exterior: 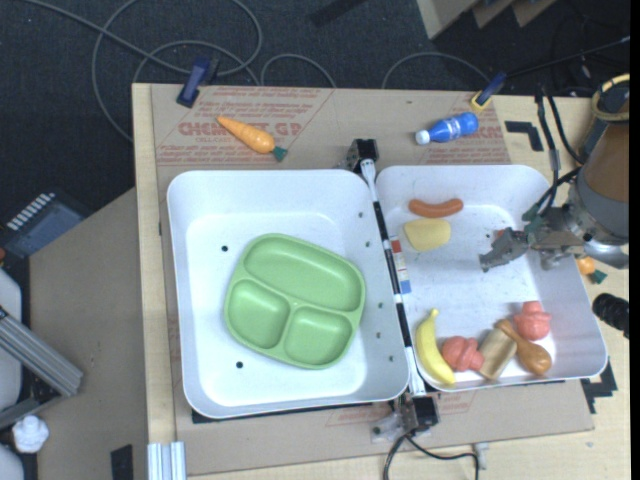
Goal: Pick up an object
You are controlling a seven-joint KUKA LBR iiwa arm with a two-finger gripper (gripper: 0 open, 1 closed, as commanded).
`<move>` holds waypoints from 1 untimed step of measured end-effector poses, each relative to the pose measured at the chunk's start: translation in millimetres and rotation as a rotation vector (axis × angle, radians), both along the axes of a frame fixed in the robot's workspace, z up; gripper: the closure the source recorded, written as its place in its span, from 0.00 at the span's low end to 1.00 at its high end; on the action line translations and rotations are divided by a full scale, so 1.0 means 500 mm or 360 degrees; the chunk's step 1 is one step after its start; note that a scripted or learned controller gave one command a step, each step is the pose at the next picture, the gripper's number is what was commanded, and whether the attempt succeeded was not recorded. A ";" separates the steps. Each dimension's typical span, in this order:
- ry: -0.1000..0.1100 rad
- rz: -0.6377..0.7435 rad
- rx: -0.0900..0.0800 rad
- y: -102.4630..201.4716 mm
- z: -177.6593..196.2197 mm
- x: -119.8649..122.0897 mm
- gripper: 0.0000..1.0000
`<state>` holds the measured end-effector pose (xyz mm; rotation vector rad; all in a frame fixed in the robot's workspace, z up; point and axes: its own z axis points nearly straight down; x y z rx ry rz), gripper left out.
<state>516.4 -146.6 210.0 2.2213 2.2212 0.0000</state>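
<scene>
Overhead view, taken at a slant. Arm (605, 173) enters from the right edge of the frame and reaches over the right bin (480, 180). Its gripper (497, 251) hangs above a bare patch in the middle of that bin. Nothing is seen between its tips. How far it stands open cannot be told at this angle.

Candidate items lie in two groups in the right bin. Toward the upper left of that bin: a sausage (436, 207) and, just below it, a yellow block (427, 233). Along the lower edge: a banana (431, 348), a pink piece (460, 351), a brown bottle (496, 353), and further toy food bunched at the lower right corner.

Left bin (195, 208) holds a green divided tray (292, 300), probably as a place to sort into.

A carrot (249, 134) and a blue bottle (449, 128) rest on the cardboard (330, 113) behind the bins, out of play.

Judgement: no item taken yet; the yellow block is the nearest clear target.
</scene>
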 end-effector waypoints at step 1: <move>0.0000 0.0002 0.0000 0.042 -0.127 0.126 0.00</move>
